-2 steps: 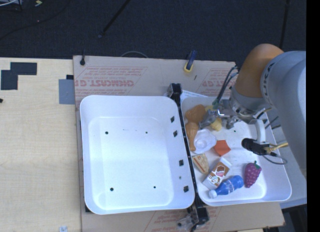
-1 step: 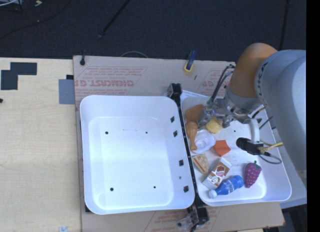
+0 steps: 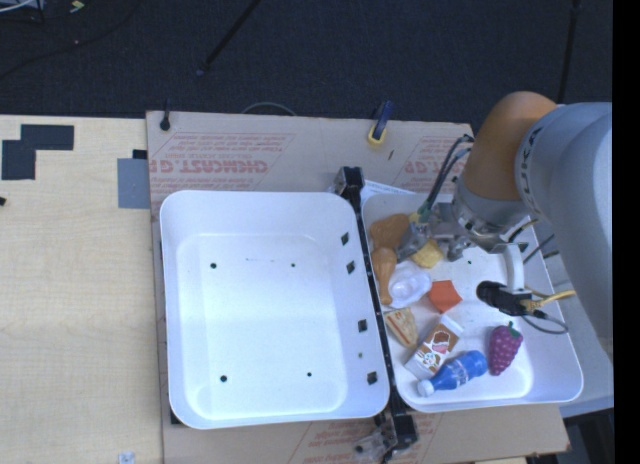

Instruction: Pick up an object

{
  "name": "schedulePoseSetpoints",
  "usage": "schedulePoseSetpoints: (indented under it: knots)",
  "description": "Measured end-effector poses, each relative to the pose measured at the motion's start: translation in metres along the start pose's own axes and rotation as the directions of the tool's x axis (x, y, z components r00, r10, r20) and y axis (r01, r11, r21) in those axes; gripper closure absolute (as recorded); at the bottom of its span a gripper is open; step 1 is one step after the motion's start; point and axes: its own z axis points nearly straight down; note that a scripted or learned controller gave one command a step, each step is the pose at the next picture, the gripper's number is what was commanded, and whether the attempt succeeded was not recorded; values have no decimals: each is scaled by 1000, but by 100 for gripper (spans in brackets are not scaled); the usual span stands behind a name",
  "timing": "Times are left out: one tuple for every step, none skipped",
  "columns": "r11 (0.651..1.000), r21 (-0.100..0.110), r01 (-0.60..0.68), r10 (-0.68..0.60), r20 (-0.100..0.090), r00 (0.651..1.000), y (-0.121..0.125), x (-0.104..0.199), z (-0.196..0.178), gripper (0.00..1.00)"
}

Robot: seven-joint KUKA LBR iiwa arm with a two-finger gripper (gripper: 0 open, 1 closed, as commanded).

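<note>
The grey arm's gripper (image 3: 437,235) is down near the far edge of the right white bin (image 3: 560,377), at a small yellow block (image 3: 428,254); its grip state cannot be told. Descend centred on 1 item, avoiding the orange cube (image 3: 445,296).

white bins (image 3: 190,252), purple grapes (image 3: 504,346), blue bottle (image 3: 457,371), orange block (image 3: 445,296), grey arm (image 3: 570,192)

Wooden bench (image 3: 70,302) bears a cardboard sheet (image 3: 250,157) under two white bins (image 3: 175,302)
</note>
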Motion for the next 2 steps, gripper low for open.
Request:
schedulePoseSetpoints:
  knots:
    - [1000, -2, 0, 0, -1, 1000, 8, 37, -1, 0]
    - [1000, 4, 3, -3, -7, 1000, 7, 40, -9, 100]
